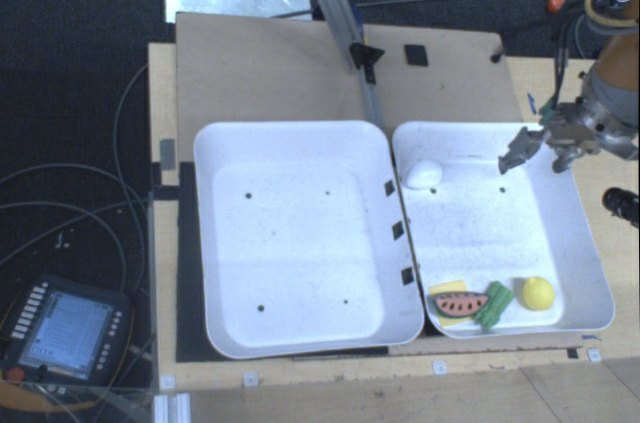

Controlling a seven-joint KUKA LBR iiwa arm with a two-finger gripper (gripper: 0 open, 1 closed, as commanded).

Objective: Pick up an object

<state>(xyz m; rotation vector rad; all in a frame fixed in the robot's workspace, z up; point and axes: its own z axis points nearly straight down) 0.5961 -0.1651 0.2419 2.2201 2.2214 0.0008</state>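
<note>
Where the arm reaches in from the right, we see its gripper (540,154) poised over the upper right part of the right-hand bin (575,211), near that bin's far rim. Its two dark fingers (518,152) stand spread apart, one toward the bin's middle and one toward its right wall, and nothing sits between them. Above the gripper we make out the grey wrist with the orange band (620,61).

To the gripper's left, near the same bin's upper left corner, lies a white rounded object (423,174), pale against the white floor and hard to make out in shape. It sits apart from the fingers, with bare bin floor between.

Well below the gripper, along the bin's near edge, we see three small toys in a row. A yellow lemon (538,292) lies almost straight below the gripper. Just left of it is a green piece (494,303), tilted, touching or nearly touching a watermelon slice (457,302) with a red face and a yellow strip along its top; we cannot tell whether that strip is a separate thing.

Farther left of the gripper, beyond the divide, sits the left-hand bin (210,211). Far off at the lower left, on the floor, lies a handheld control pendant (65,329) with cables (130,111) curling around it.
</note>
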